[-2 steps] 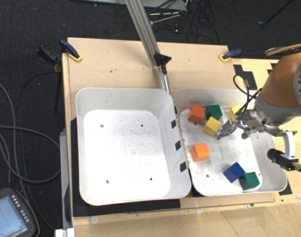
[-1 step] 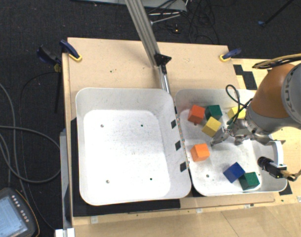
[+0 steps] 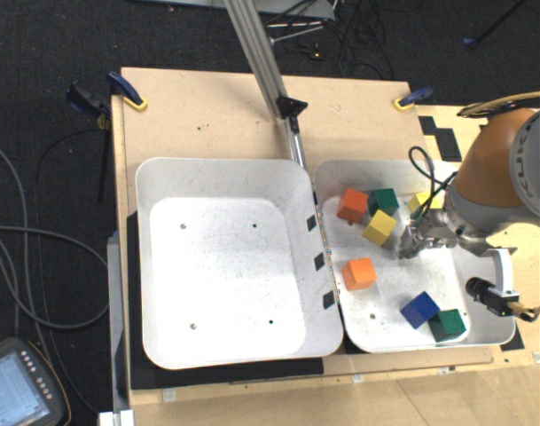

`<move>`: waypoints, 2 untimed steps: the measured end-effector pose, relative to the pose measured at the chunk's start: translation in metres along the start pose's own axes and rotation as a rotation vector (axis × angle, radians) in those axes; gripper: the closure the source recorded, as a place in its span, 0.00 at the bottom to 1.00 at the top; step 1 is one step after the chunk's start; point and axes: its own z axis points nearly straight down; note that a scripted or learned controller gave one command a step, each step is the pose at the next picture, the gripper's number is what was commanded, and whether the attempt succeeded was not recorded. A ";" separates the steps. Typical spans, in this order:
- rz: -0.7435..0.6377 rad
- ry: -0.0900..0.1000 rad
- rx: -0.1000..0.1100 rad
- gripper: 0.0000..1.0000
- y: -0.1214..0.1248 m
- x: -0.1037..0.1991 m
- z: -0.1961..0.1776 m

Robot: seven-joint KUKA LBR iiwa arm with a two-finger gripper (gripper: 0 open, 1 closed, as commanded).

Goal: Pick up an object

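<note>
Yellow block (image 3: 379,227): right bin (image 3: 482,334), upper middle, touching green block (image 3: 384,201).
Gripper (image 3: 410,243): just right of yellow block, slightly lower in frame.
Fingers: state unreadable, blurred.
Approach: short shift toward frame left.

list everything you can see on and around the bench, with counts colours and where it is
white bins: 2, white, side by side on the bench; left bin, right bin
orange blocks: 2, orange, right bin; one at upper left, one at mid left
green blocks: 2, green, right bin; one near the top, one at the lower right corner
yellow block: 1, yellow, right bin, below the upper green block
blue block: 1, blue, right bin, touching the lower green block
clamps: 2, blue and yellow, bench's back corners
arm: 1, grey with orange band, from the right
gripper: 1, low over the right bin beside the yellow block
</note>
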 end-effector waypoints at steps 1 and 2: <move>0.001 -0.001 -0.002 1.00 -0.004 -0.004 -0.045; -0.002 -0.002 -0.004 1.00 0.008 -0.007 -0.096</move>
